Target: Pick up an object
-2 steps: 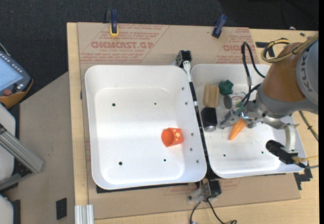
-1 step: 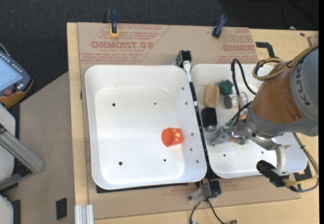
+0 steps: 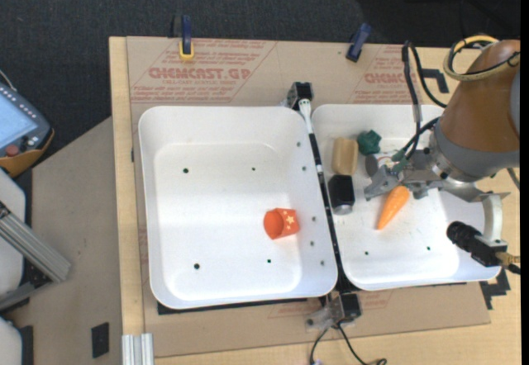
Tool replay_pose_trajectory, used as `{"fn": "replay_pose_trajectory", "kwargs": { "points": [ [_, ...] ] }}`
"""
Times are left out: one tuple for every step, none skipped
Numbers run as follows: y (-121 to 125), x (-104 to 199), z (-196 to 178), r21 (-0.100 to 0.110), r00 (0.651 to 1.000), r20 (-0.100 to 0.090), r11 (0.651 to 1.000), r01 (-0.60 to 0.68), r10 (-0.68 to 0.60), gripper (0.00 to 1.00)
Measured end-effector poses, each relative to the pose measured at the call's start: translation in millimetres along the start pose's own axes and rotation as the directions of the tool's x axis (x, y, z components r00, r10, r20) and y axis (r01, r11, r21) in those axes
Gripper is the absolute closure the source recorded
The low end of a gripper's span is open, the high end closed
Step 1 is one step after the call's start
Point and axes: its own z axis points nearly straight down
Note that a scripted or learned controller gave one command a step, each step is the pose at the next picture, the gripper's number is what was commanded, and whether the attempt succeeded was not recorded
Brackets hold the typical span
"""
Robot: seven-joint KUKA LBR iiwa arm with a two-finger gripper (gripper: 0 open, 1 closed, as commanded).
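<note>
Two shallow white bins sit side by side on the surface [image 3: 124, 190], which is topped with brown cardboard printed in red lettering.

Left bin [image 3: 165, 149]: one item, an orange cup [image 3: 281, 223], lying toward the lower right part of the floor, well apart from every wall except the right one, which it is near.

Right bin [image 3: 413, 272]: four loose items.
- Tan block [image 3: 345, 155], upright-looking, near the bin's left wall in the upper half.
- Black block [image 3: 340, 192], just below the tan block and close to the same wall.
- Green object [image 3: 369, 141], small, just right of the tan block's top; its shape is too small to make out.
- Orange carrot [image 3: 393, 206], tapered, lying at a slant with its narrow end toward the lower left, near the middle of the bin.

Arm: grey, with an orange band [image 3: 488, 66] above the wrist, reaching in from the right over the right bin. The gripper [image 3: 387, 179] hangs low just above the thick end of the carrot, touching or nearly touching it; whether its fingers are spread or closed cannot be told, and no item is seen between them.

Fixtures: two blue clamps [image 3: 186, 29] at the cardboard's far edge; a black camera-like fitting [image 3: 299, 94] between the bins at the far end.
</note>
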Motion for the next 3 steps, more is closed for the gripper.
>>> {"fn": "replay_pose_trajectory", "kwargs": {
  "points": [
    [34, -7, 87, -0.01, 1.0, 0.0, 1.0, -0.003, 0.003, 0.0],
    [53, -13, 97, -0.002, 1.0, -0.007, 1.0, 0.001, -0.001, 0.0],
    [56, -1, 35, 0.003, 1.0, -0.001, 1.0, 0.0, 0.0, 0.0]
  ]
}}
